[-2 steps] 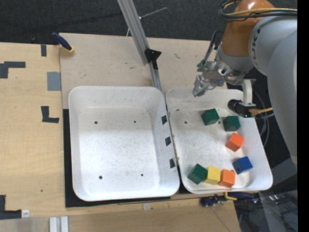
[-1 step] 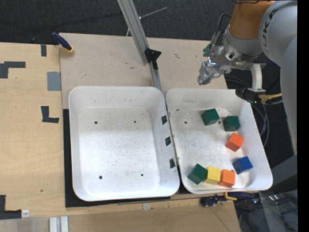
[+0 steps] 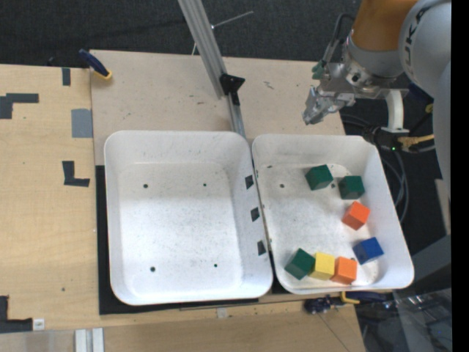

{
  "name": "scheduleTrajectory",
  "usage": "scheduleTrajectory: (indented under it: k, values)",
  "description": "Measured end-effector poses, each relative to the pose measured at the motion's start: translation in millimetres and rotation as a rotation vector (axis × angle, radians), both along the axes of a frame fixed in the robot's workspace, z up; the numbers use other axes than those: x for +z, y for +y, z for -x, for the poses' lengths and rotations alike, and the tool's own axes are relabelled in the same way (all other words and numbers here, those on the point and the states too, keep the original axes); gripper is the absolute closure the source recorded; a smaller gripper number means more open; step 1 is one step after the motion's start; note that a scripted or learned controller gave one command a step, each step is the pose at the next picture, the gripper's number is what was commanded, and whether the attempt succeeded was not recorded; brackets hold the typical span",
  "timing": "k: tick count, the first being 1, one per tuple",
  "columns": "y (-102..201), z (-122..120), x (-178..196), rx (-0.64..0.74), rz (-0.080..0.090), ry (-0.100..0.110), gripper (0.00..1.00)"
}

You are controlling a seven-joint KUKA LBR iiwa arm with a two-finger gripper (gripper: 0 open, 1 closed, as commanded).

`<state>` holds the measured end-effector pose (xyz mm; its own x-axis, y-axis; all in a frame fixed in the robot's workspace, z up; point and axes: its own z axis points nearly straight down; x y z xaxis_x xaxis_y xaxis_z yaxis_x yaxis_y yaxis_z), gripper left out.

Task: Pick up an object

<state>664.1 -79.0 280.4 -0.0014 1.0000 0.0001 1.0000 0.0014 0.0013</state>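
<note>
The right bin (image 3: pixel 282 152) holds several small cubes. Two dark green cubes (image 3: pixel 319 177) (image 3: pixel 351 187) lie near its back, an orange cube (image 3: pixel 356 215) and a blue cube (image 3: pixel 368 250) along its right side. A green cube (image 3: pixel 300 263), a yellow cube (image 3: pixel 323 265) and an orange cube (image 3: pixel 344 270) sit in a row at the front. My gripper (image 3: pixel 316 113) hangs above the bench just behind the right bin's back rim, well above the cubes, with nothing seen in it.
The left bin (image 3: pixel 124 160) stands beside the right one. A slanted metal pole (image 3: pixel 209 42) rises behind the bins, ending near their shared edge. Cables run along the bench's right side. A blue and yellow clamp (image 3: pixel 95 63) lies at the back left.
</note>
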Motion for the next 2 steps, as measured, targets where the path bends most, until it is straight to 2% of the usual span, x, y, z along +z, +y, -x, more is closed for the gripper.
scheduleTrajectory:
  k: [2]
  values:
    - [93, 40, -19, 0.004, -0.001, 0.005, 1.00]
